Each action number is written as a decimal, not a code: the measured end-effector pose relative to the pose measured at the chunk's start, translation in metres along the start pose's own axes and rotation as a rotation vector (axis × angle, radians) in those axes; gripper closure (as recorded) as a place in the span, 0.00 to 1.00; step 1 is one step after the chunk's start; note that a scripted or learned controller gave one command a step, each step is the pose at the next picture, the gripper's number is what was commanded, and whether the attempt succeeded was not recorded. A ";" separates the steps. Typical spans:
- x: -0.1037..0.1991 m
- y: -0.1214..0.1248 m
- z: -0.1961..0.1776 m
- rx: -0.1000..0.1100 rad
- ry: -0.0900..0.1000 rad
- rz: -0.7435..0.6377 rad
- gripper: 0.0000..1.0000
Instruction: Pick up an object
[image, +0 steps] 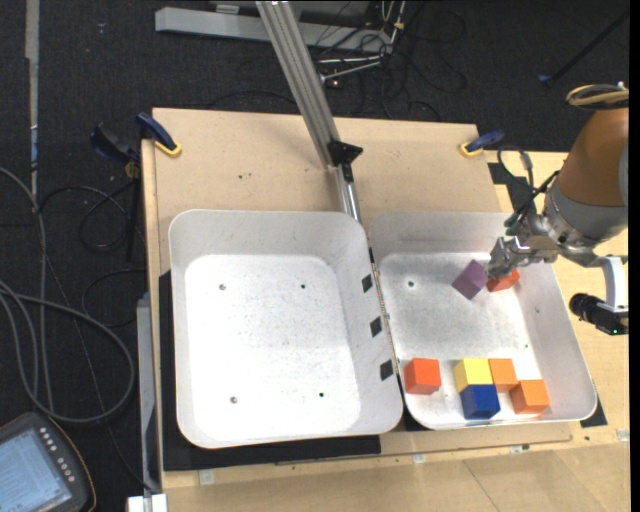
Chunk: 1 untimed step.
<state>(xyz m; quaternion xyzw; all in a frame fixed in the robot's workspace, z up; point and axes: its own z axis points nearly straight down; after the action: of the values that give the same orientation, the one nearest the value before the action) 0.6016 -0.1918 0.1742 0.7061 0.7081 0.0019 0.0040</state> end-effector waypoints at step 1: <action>0.001 0.008 -0.063 -0.001 0.000 -0.001 1.00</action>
<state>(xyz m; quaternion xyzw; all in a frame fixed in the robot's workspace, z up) 0.6090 -0.1908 0.2372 0.7058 0.7084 0.0020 0.0045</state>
